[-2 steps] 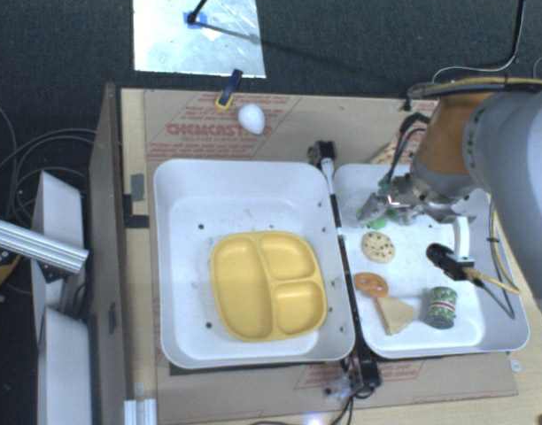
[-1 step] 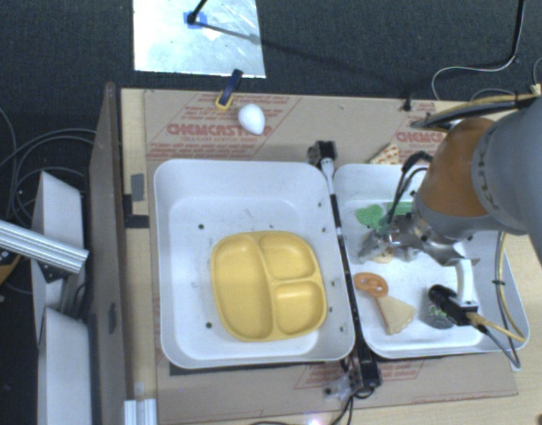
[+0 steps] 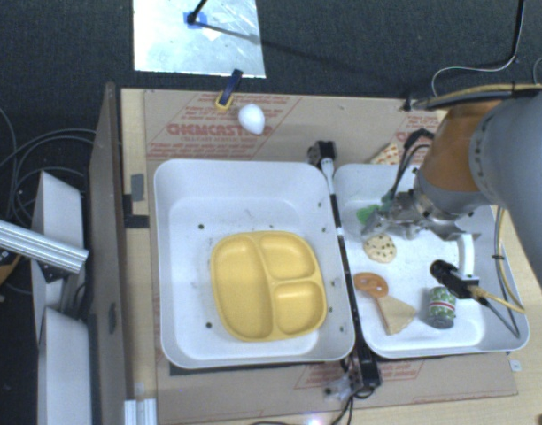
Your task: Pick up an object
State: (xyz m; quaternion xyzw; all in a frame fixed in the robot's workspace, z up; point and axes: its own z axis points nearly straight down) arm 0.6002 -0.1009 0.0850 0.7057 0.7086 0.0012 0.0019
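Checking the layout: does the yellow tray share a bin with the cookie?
No, the yellow tray lies in one bin, the cookie in the other.

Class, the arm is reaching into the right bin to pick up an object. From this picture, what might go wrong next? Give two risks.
1. The gripper is right by the cookie and a green item, which lie close together near the left wall of the right bin. It may catch both, or the wall may block it.
2. The cookie lies flat, so it could slip out of a pinch.
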